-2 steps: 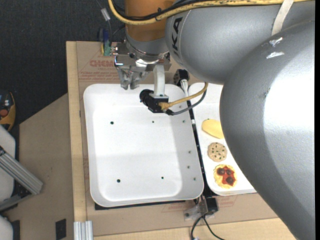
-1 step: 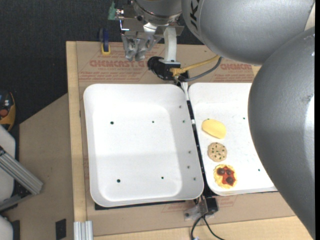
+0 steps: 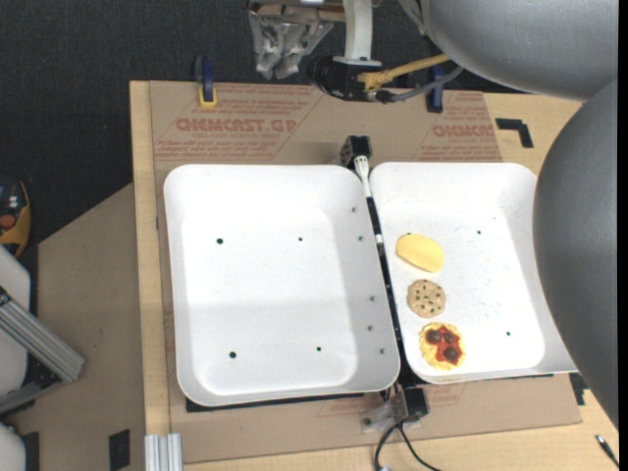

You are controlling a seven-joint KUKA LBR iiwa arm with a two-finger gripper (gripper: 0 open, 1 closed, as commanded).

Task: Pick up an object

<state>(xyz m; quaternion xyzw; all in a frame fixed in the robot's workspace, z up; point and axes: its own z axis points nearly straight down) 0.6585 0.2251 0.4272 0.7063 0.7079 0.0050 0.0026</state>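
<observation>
In the camera view the gripper hangs at the far edge, beyond both bins, its state impossible to tell, so it should descend straight over 1 of 3 food pieces, perhaps the yellow piece, in the right bin.

Overhead slanted view onto both bins

The brown board under the bins carries red printed lettering. Just behind the left bin it reads "CHEMCAST G.P", with a line of smaller red print beneath it, too small to read. Behind the right bin the same red print repeats on the board, but there only part of it shows and it is too blurred to make out.
</observation>
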